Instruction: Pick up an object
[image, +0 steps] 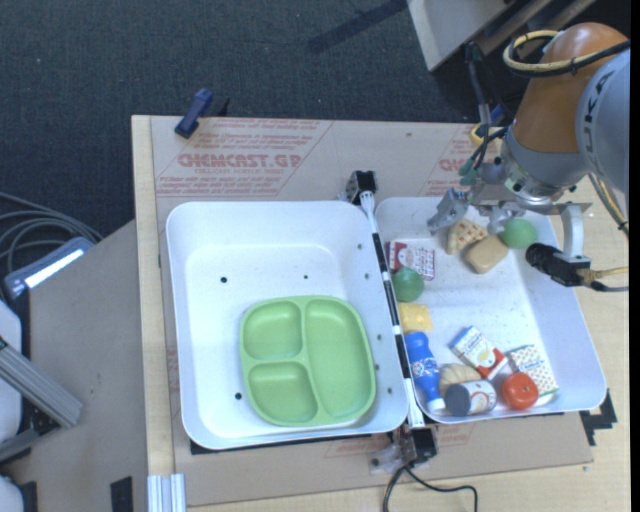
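My gripper (474, 214) hangs over the far end of the right bin (575, 340), fingers spread open with nothing between them. Just below its tips lie a tan cracker-like piece (461, 237), a tan block (486, 253) and a green ball (519, 234). Further down the bin are a red-and-white packet (412, 258), a second green ball (408, 286), a yellow item (415, 318), a blue bottle (421, 360), a small carton (474, 350), a checkered packet (533, 365), a red tomato (519, 391) and a can (468, 399).
The left bin (200, 260) holds a green divided plate (305, 358). The ridge between the two bins (383, 285) runs close to the packet and the blue bottle. A black fitting with a cable (552, 262) juts from the arm over the right bin's far right side.
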